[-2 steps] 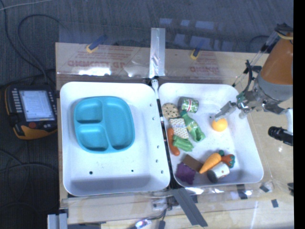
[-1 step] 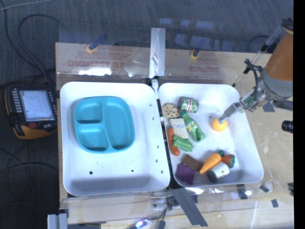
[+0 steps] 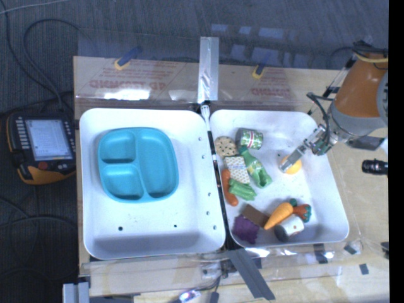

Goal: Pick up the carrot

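- Bench carries two shallow white bins side by side; the left bin [image 3: 95, 232] holds a blue sectioned plate [image 3: 137, 163] lying flat toward its upper half
- The right bin [image 3: 328, 194] holds a cluster of toy food items, mostly along its left side and lower edge
- The carrot [image 3: 279, 214] lies in the lower part of the right bin, orange, tilted with its thick end up and to the right; green leaves [image 3: 304, 212] sit at that thick end
- A white cylindrical piece [image 3: 291, 227] touches the carrot from below; a brown block [image 3: 254, 215] and a purple item [image 3: 245, 229] lie just to its left
- A green can [image 3: 250, 138] lies on its side near the top of the cluster, with a round biscuit-like piece [image 3: 225, 146] to its left
- A green vegetable piece [image 3: 257, 171] and a checkered item [image 3: 235, 165] sit mid-cluster; a small orange-red item [image 3: 228, 188] lies against the bin's left wall
- The arm enters from the right, orange band visible above the wrist; the gripper [image 3: 291, 161] is lowered over the upper right part of the right bin, just above a yellow item [image 3: 291, 168]
- Jaw state: cannot be determined, the fingertips being too small and blurred to judge
- Gripper stands well apart from the carrot, up and to the right of it
- A handheld pendant with a screen [image 3: 41, 145] rests on the floor left of the bench
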Available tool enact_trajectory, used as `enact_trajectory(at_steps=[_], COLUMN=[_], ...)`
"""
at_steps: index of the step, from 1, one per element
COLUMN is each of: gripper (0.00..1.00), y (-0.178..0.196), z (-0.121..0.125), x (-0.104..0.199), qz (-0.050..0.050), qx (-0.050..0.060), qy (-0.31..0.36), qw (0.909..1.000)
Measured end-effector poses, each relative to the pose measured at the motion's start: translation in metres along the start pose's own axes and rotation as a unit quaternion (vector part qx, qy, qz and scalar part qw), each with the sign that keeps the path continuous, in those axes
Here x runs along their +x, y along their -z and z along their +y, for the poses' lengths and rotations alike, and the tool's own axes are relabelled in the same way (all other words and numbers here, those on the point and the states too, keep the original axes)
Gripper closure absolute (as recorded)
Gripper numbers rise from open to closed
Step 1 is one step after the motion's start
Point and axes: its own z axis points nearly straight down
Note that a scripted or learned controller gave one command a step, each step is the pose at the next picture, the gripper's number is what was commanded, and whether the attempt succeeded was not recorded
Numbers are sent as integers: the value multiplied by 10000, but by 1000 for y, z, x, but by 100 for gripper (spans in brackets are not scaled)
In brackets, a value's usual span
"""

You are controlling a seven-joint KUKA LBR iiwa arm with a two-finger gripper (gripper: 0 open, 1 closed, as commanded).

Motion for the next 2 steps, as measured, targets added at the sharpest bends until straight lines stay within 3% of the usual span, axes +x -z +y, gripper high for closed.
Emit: enact_trajectory(at_steps=[1, 2], gripper=[0, 0], y=[47, 45], z=[8, 0], x=[-7, 0], qz=[-6, -8], qx=[-15, -7], qy=[-42, 1573], qw=[10000, 9875])
